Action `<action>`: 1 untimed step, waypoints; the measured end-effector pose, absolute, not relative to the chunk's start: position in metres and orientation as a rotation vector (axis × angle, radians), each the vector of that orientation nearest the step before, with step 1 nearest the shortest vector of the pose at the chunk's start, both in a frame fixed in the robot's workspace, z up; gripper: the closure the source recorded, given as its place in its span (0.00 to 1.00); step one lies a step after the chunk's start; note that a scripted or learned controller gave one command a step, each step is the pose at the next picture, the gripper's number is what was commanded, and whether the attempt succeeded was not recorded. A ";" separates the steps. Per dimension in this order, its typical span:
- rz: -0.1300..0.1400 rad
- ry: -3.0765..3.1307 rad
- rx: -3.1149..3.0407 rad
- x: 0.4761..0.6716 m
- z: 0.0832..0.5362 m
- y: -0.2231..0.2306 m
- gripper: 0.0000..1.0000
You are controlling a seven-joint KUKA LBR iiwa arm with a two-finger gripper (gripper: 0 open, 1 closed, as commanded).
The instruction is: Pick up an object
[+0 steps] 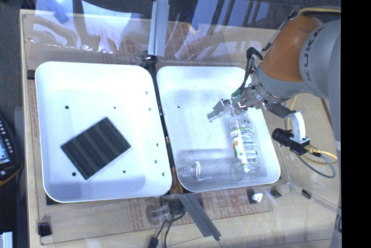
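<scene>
1. my hand (223,109) hangs in the right bin (174,125), just above the labelled bottle (243,145); i cannot tell how wide it is.
2. i'd centre over the bottle's middle, across its width, before closing.
3. a clear bottle (208,168) lies beside it.
4. the label's print is unreadable.

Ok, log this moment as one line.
tool: above right bin | labelled bottle, clear bottle: lying in bin | ribbed black pad: left bin

End effector (223,109) fingers' spread unclear
</scene>
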State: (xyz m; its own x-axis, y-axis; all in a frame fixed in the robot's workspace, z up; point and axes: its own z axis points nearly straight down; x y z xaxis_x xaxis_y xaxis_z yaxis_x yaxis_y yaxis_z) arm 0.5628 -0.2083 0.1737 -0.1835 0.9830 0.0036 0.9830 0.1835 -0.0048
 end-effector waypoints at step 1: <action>0.003 -2.417 -1.995 0.563 0.167 -0.208 0.00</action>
State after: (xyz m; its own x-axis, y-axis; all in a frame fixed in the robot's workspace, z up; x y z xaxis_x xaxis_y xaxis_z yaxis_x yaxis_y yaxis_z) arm 0.5628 -0.2082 0.1670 -0.1895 0.9819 0.0041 0.9819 0.1895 -0.0060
